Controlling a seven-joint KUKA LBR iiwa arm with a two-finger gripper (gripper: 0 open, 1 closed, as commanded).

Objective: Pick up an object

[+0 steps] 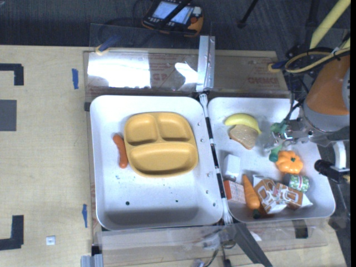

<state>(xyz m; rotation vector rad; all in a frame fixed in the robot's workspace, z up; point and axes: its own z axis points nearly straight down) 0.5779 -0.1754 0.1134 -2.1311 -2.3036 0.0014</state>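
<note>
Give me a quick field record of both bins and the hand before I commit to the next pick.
left bin: yellow divided tray, orange sausage against the tray's left edge
right bin: banana, bread slice, white block, carrot, printed carton, small can, orange pumpkin
hand: over right bin's upper right, just above the pumpkin
grip: cannot tell

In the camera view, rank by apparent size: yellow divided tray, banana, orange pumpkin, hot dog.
1. Yellow divided tray, by far largest.
2. Banana, partly covered by a bread slice, and hot dog look alike; unranked.
3. Orange pumpkin, smallest, narrowly.
</note>
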